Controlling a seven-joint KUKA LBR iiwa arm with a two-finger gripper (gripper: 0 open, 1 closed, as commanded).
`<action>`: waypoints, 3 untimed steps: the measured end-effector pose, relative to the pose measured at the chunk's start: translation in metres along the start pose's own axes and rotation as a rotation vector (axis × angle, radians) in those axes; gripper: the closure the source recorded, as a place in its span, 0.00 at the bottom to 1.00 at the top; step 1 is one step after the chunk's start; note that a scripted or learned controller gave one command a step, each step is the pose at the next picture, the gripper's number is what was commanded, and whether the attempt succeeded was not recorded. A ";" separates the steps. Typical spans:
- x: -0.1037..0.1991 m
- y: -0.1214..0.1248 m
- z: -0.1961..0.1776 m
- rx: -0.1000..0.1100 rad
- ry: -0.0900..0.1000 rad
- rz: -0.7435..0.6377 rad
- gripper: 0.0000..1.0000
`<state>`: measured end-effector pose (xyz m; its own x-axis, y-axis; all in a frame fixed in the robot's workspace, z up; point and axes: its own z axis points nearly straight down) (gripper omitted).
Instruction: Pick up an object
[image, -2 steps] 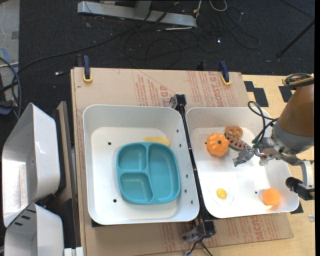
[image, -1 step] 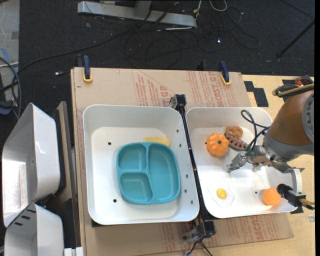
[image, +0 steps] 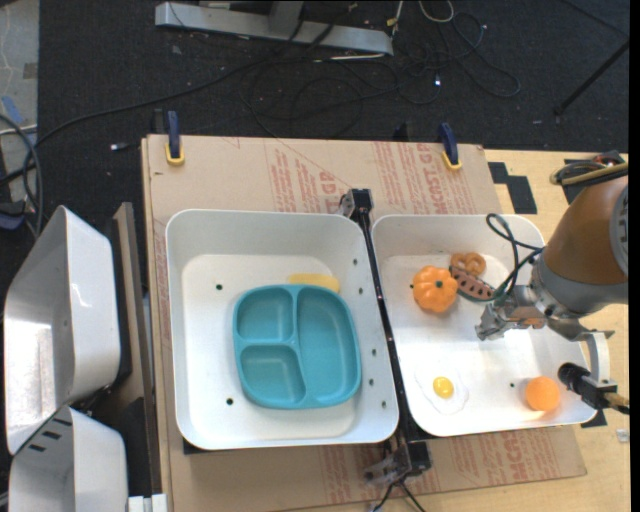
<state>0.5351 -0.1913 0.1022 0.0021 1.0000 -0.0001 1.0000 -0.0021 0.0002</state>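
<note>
Left bin (image: 190, 300): holds 1 teal 3-compartment tray (image: 296, 346), long axis running near to far; a yellow piece (image: 314, 283) peeks out behind its far edge, mostly hidden.
Right bin (image: 400, 240): pumpkin (image: 436, 289) and pretzel (image: 467, 265) at the far side, fried egg (image: 443, 388) and orange ball (image: 543, 394) near the front, open floor between.
Hand (image: 492, 325): low over the bin floor, just right of the pumpkin; I cannot tell its opening or whether it holds anything.

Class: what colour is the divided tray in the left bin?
Teal blue tray, seen best in the camera view.
</note>
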 end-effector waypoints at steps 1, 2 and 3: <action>-0.003 0.007 -0.045 -0.004 -0.002 -0.004 1.00; -0.001 0.010 -0.108 -0.006 -0.002 -0.006 1.00; -0.001 0.010 -0.111 -0.002 -0.001 -0.005 1.00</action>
<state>0.5455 -0.1926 0.2135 -0.0029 1.0000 -0.0010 1.0000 0.0029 0.0018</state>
